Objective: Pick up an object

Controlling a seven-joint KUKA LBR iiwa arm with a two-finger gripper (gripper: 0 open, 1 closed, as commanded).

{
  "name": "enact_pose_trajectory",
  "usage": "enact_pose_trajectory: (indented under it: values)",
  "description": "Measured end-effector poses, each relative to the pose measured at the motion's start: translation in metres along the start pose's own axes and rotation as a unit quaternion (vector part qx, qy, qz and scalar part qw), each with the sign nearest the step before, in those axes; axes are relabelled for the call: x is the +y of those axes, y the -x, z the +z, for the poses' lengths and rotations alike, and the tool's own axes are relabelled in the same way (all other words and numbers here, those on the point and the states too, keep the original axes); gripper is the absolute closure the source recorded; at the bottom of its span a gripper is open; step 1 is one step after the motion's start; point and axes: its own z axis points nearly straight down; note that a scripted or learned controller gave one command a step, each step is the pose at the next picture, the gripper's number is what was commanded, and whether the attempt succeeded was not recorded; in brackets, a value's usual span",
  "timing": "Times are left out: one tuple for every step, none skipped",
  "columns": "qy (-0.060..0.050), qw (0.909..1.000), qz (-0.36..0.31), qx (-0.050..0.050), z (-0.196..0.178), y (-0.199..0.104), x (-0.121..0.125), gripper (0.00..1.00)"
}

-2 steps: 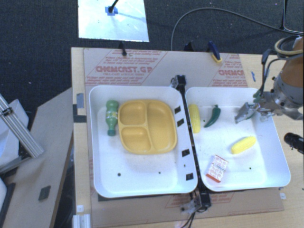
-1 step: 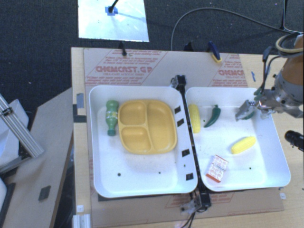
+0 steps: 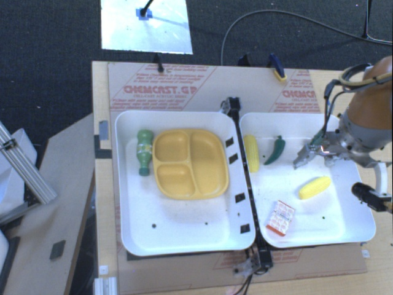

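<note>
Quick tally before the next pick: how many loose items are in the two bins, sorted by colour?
Yellow: 3 – divided tray, corn cob, small yellow piece
Green: 2 – bottle, pepper
Orange and white: 1 – small packet
Total: 6. Two lie in the left bin, four in the right bin.

Dark carpet floor [image 3: 49, 48] surrounds the wooden bench [image 3: 67, 183] — a pale square sheet [image 3: 146, 18] lies behind.

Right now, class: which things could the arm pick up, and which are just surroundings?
Pickable: green bottle, yellow tray, corn cob, green pepper, yellow block, red-and-white packet.

Surroundings: left bin, right bin, blue clamp, black cable.
</note>
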Motion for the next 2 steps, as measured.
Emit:
enact_pose_trajectory:
  values:
    - [0.001, 1.0000, 0.000, 0.000, 0.042, 0.002, 0.003, 0.00]
    - [0.001, 1.0000, 0.000, 0.000, 0.091, 0.001, 0.004, 0.00]
